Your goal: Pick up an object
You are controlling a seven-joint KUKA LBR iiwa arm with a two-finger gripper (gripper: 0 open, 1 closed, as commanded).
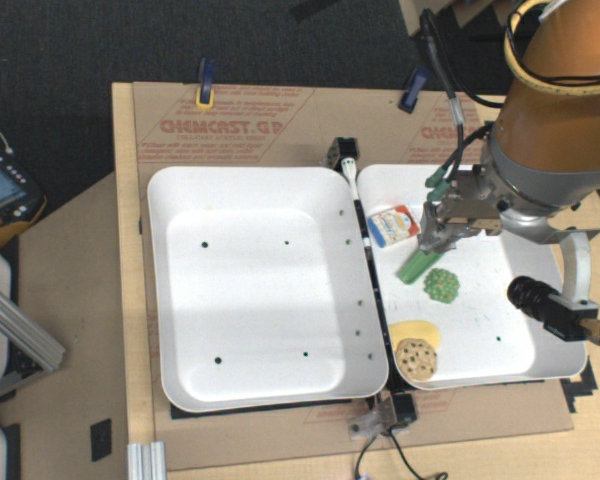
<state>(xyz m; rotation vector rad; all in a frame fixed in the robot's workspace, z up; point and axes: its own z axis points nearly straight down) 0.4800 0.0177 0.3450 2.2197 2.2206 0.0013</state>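
Cookie [415,356] on a yellow piece [417,332] sits by the right bin's [500,353] near rim, well below the jaws. Broccoli floret [441,285] lies just below them, with bare floor to its right. Green stick [421,262] stands tilted at the jaws, whose state I cannot tell; a snack packet [392,225] lies just to their left.

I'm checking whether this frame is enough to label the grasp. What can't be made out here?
- Claw: seen from above against the green stick; the arm's own body hides whether it grips anything.
- Small packet: print too small to read.
- Right bin: its far right part is covered by the arm and a black fitting.
- Green knobbly ball, cookie: what they are made of is unclear.
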